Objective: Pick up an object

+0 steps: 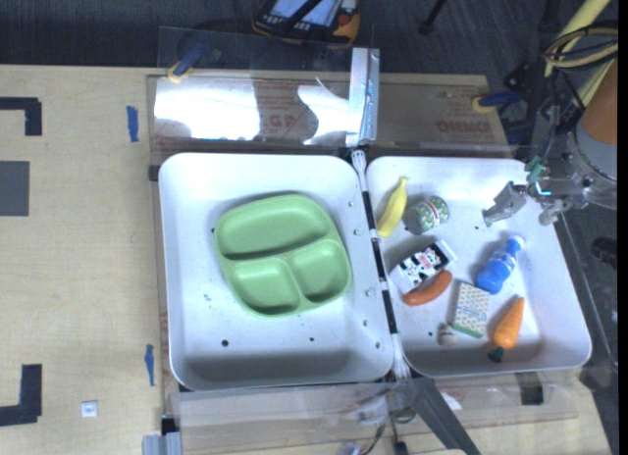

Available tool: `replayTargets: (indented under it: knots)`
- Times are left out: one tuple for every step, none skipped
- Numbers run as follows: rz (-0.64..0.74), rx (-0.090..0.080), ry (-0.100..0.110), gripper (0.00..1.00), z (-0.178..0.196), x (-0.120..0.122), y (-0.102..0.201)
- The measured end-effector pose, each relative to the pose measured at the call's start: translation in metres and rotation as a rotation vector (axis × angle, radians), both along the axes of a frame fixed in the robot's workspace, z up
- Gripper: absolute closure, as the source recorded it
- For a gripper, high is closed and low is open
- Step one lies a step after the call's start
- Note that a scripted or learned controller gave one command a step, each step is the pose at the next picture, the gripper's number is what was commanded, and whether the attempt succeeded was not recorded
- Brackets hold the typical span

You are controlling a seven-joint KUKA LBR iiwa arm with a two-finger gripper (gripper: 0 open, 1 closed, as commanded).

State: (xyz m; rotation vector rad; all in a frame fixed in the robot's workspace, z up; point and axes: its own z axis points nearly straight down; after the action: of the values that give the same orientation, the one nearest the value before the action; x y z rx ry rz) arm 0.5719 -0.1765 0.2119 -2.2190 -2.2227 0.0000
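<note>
So the gripper [517,204] hovers over the right bin's [569,345] upper right; can't tell how its metal fingers are set, and nothing sits between them. Below it lies a blue plastic bottle [497,266], then a tapered orange carrot [507,321]. A curved yellow banana [393,205] is near the divider. The left bin [186,247] holds a smooth green three-compartment tray [283,252].

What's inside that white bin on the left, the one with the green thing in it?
The left bin holds one green divided tray with three compartments, lying flat. Nothing shows in its compartments. Whatever lies beneath the tray is covered by it, so I cannot tell.
</note>
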Motion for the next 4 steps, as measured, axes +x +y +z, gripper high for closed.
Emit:
replayTargets:
  knots:
    - [0.237,0.0,-0.001,0.0,-0.067,0.031,0.057]
    - [0.238,-0.002,-0.005,0.0,-0.126,0.053,0.068]
    - [0.246,-0.001,0.0,0.0,-0.127,0.095,0.053]
    - [0.25,-0.004,-0.012,1.0,-0.112,0.099,0.055]
